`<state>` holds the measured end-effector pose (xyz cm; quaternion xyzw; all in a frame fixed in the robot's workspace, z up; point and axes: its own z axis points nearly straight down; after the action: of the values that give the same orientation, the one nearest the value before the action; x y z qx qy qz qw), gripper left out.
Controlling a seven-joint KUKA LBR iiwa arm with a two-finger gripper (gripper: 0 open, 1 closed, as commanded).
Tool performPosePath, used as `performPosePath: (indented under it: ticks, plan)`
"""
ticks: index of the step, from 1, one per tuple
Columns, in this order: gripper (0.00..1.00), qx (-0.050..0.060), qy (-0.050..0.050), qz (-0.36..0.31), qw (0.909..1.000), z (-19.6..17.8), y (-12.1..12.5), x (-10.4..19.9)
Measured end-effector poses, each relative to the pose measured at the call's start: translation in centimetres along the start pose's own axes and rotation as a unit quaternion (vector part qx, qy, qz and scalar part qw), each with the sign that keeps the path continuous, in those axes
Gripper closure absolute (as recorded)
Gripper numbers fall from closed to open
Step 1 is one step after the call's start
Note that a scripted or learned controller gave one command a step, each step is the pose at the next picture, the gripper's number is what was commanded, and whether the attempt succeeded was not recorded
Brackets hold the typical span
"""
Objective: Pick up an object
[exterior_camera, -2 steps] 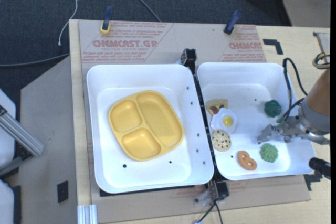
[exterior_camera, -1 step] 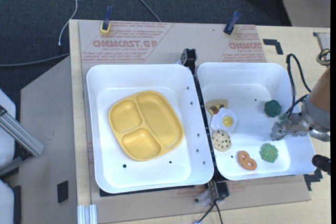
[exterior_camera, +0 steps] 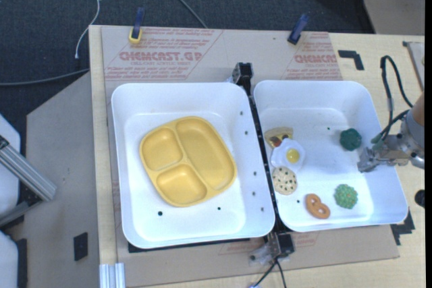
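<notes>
Nothing is lifted yet: no object is seen in the pincer [exterior_camera: 370, 160], which is poised at the right rim of the right bin [exterior_camera: 317, 92]; how far it is opened cannot be told. The dark green piece [exterior_camera: 350, 139] lies closest, just left of it; the grasp remains to be made.
</notes>
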<state>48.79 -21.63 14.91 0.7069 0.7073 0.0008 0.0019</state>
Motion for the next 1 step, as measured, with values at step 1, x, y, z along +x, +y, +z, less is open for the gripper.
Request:
performPosePath:
  ticks: [1]
  plan:
    - [1.0, -0.001, 0.0, -0.001, 1.0, -4.65, 0.68, 0.54]
